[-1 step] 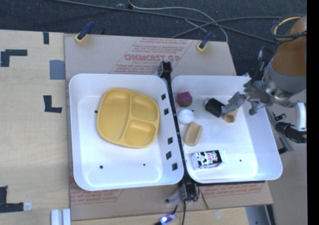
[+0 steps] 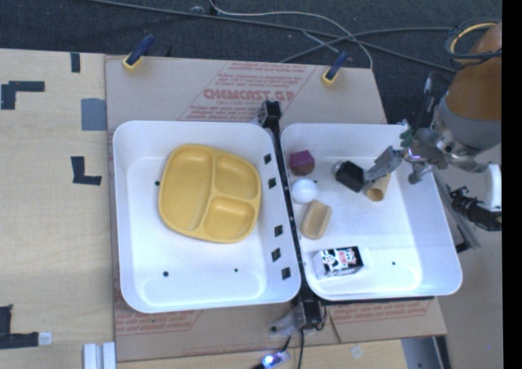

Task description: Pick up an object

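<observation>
The hand (image 2: 397, 165) hovers with its fingers spread and nothing between them, a black block (image 2: 350, 175) just left and a tan cylinder (image 2: 376, 188) just below.

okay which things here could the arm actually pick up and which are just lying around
For the job:
- small purple block
- white ball
- tan oval piece
- black block
- black-and-white carton
- gripper

Lying about:
- yellow divided plate
- yellow clamps
- cables
</observation>
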Available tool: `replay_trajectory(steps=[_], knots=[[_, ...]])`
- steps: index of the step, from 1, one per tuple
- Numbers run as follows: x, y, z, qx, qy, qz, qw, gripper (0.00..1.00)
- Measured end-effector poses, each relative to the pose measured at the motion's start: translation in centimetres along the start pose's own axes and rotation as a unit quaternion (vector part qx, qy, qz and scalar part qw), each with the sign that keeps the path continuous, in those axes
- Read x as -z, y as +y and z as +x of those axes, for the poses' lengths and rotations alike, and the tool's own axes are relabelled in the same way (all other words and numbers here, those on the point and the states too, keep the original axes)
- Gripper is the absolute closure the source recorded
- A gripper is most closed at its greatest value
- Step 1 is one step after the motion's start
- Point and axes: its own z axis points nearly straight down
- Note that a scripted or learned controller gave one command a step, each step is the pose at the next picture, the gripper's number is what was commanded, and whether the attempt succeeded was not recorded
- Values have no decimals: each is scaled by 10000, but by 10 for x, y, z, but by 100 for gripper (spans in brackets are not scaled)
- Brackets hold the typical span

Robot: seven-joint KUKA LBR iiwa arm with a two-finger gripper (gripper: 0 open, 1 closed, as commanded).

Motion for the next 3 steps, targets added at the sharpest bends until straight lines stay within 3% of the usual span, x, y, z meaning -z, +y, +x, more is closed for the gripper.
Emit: replay_trajectory(steps=[1,2,3], knots=[[-55,7,-5,-1,-4,23,10000,0],[-110,0,4,2,3,28,10000,0],[-135,0,4,2,-12,-6,10000,0]])
